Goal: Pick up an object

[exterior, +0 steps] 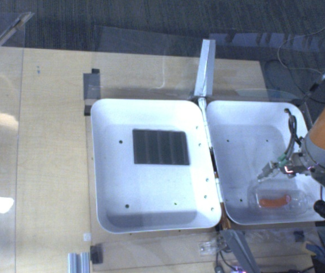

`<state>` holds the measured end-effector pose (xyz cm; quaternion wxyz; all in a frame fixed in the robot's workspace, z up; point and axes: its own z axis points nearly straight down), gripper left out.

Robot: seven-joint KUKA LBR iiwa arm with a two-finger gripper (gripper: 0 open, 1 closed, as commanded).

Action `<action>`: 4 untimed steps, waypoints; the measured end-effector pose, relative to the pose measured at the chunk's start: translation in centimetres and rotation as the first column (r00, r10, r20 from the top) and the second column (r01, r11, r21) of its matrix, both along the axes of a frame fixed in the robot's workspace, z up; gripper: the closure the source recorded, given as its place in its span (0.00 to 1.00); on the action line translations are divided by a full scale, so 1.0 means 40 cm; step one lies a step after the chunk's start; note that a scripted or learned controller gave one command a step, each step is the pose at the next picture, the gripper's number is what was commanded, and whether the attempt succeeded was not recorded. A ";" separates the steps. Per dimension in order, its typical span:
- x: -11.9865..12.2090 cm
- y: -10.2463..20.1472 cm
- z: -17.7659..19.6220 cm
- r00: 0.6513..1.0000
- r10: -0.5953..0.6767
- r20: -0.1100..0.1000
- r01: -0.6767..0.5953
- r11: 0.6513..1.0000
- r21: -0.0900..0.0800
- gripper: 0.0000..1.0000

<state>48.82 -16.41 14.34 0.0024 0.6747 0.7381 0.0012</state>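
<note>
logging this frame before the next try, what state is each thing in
left bin: on the bench, a dark ribbed rectangular pad lying flat in it
right bin: on the bench beside the left one, holding a clear object
clear object with an orange part: lying on the right bin's floor near the front, apart from the gripper
gripper: low over the right bin, just behind the clear object, nothing seen between its fingers
</note>
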 end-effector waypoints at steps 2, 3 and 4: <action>0.166 0.117 -0.134 0.995 0.098 0.011 -0.098 0.995 -0.002 0.00; 0.107 0.218 0.106 0.987 -0.161 0.002 0.161 0.987 0.002 0.00; 0.128 0.061 0.173 0.930 -0.369 -0.001 0.369 0.930 0.001 0.00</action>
